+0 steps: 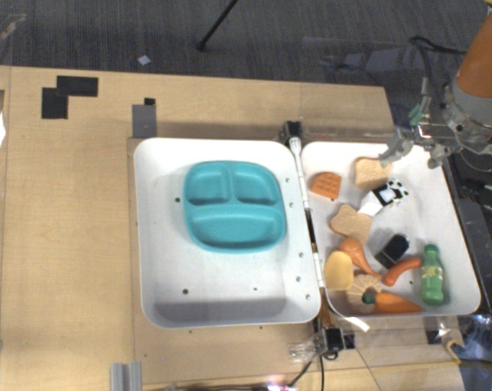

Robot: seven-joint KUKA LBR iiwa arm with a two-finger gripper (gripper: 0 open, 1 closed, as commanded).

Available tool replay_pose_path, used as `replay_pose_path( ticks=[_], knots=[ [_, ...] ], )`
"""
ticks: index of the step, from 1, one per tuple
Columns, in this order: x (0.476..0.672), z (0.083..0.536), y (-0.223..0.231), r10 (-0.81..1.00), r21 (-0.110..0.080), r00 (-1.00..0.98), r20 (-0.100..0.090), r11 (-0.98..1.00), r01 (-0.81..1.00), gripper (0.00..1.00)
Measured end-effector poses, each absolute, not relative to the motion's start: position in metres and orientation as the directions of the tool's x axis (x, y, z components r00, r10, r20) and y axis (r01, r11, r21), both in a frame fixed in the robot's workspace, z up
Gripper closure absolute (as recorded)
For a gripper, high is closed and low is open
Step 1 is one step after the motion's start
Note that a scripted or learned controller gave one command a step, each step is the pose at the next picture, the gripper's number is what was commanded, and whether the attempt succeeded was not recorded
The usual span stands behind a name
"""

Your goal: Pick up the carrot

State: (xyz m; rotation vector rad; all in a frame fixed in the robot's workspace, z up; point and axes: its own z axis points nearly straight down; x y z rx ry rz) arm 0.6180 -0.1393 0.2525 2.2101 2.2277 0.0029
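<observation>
The pincer [413,143] hangs over the top edge of the right bin [462,243], and I cannot tell how it is set. In the left bin [160,218] sits a blue plate [232,204]. In the right bin, the carrot [395,303] lies flat near the bottom edge, just left of a green bottle [431,275]. Bread slices [350,220] lie higher up.

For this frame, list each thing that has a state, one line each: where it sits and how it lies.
Orange carrot with green tip: lying flat, near edge of right white bin, untouched.
Green plastic bottle: lying on its side, right bin.
Teal divided plate: flat, right way up, in left white bin.
Two tan bread slices: lying flat, right bin.
Hand: over right bin's far edge, holding nothing visible.
</observation>
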Motion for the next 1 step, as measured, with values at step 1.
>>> replay_pose_path(
  ticks=[1],
  knots=[
    [0.586, 0.1348, -0.1012, 0.997, -0.007, -0.074, 0.003, 0.074, 0.997, 0.0]
  ],
)
